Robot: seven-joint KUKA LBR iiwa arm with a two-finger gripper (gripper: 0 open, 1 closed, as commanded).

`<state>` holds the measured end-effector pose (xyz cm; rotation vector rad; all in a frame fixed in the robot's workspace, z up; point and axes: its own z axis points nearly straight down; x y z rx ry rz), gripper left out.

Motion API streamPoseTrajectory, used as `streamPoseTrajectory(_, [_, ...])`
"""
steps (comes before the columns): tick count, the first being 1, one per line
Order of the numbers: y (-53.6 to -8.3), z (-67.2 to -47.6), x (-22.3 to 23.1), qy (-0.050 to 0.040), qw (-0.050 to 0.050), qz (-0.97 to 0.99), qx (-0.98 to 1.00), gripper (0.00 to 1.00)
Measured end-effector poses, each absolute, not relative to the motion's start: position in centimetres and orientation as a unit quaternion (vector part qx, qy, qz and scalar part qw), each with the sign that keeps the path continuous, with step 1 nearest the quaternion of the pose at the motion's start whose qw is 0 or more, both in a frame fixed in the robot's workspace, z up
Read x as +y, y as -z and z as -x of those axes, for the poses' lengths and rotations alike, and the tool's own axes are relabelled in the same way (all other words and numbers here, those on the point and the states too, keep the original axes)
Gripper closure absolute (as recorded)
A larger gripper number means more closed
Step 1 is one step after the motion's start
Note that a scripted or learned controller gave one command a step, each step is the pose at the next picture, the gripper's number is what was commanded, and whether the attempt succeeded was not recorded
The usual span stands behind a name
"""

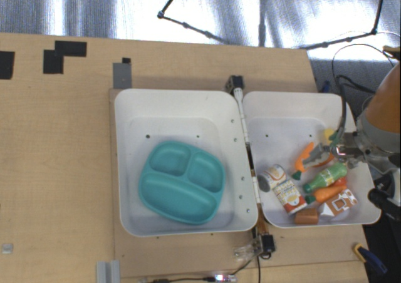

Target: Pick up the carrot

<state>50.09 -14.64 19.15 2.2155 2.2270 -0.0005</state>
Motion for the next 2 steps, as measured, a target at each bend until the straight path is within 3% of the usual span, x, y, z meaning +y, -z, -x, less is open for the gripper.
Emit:
streamPoseTrajectory(1, [-12.2, -57.3, -14.7, 0.0005, 0.0, -0.811, 0.585, 0.0])
streamPoseTrajectory(2, [-8.6, -54.3, -12.9, -0.0022, 0.004, -0.72, 0.694, 0.0])
